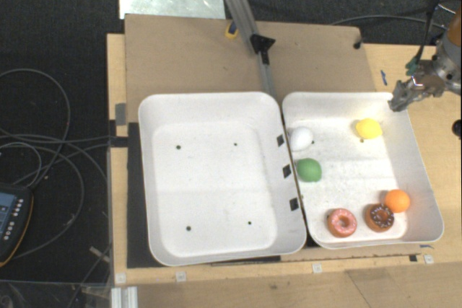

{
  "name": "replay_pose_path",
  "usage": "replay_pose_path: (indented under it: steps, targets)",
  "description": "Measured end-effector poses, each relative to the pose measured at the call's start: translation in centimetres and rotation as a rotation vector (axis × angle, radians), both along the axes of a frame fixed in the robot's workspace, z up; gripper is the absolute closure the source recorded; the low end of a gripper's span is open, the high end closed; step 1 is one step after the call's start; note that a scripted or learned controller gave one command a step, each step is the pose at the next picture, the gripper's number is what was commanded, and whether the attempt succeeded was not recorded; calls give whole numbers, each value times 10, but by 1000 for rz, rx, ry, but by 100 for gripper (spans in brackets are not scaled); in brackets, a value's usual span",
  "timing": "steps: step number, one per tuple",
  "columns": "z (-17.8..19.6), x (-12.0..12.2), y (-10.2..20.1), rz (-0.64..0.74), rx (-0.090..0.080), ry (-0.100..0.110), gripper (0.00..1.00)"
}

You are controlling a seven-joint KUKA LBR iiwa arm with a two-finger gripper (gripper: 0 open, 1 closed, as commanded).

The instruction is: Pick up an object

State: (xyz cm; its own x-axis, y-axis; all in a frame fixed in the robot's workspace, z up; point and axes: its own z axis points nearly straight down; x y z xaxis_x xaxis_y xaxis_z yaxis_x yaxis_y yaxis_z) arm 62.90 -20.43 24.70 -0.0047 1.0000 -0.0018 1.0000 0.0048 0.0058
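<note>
Claw: your gripper (401,99) hangs at the upper right corner of the right bin (426,177), over its rim; you cannot tell how it is set, and nothing shows in its hold
Nearest target: the yellow ball (369,128) lies just down and to the left of the claw, apart from it, inside the same bin
Axis: the ball is round, so you need no particular wrist turn for it
Other choices: white ball (301,138) and green ball (309,169) sit further left of the claw by the bin's inner wall; orange ball (397,200), chocolate donut (380,217) and pink donut (341,222) lie well below it along the near edge
Left bin (209,177): well to the claw's left
Judgement: you have not picked anything yet; a short move down-left and a descent looks like the likeliest next step
</note>
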Motion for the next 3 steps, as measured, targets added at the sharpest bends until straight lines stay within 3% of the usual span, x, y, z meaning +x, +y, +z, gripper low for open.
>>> replay_pose_path:
  steps: [3]
  targets:
    - [14,16,153,6,4,3,100]
